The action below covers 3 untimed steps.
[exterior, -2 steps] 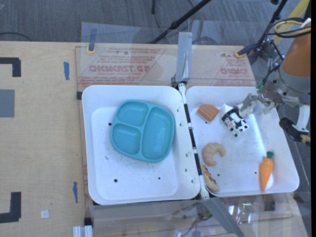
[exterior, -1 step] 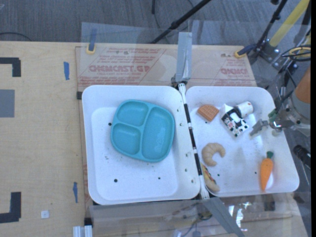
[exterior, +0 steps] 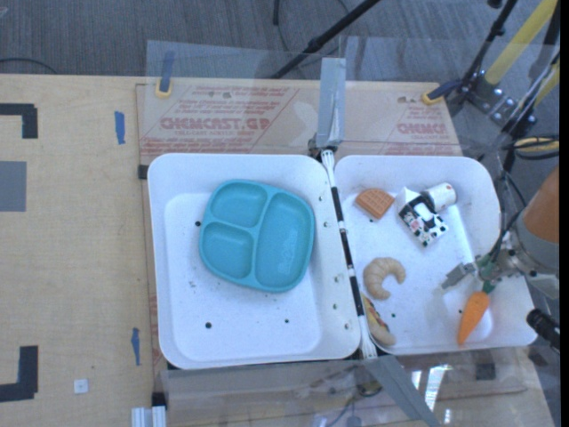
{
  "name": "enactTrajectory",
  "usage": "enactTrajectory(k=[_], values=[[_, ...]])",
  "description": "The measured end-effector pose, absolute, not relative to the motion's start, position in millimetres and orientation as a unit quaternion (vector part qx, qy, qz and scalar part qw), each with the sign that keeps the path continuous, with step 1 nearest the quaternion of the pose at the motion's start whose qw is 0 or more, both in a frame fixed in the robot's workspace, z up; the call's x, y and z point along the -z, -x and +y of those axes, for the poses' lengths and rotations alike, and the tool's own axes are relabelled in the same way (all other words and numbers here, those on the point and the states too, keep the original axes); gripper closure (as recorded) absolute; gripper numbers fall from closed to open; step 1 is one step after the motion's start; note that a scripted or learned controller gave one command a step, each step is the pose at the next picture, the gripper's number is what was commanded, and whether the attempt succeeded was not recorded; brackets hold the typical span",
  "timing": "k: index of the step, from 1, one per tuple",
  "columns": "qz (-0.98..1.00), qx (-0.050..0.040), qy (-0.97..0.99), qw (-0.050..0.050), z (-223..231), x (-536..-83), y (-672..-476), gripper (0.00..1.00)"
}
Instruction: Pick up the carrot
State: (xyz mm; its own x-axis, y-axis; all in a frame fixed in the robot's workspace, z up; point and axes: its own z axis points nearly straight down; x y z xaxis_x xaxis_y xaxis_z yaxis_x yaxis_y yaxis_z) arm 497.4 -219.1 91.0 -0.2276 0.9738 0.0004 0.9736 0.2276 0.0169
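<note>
The claw, reaching in low from the right, hangs spread just above the carrot top in the right bin, gripping nothing.

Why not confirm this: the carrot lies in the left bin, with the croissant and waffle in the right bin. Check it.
One thing is wrong: the carrot lies in the right bin, near its front right corner, as the camera view shows. The croissant and waffle are in that bin too.
</note>
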Motion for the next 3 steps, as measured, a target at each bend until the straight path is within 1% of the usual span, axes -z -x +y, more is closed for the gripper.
enactTrajectory(k=[1,2,3], values=[[0.861,-0.0032,-0.509,0.009,-223.6,-91.5,-486.6,0.00],[0.859,-0.0051,-0.512,0.006,-224.6,-101.1,-485.7,1.00],[0.875,-0.0008,-0.484,0.008,-174.5,-91.5,-509.7,1.00]])
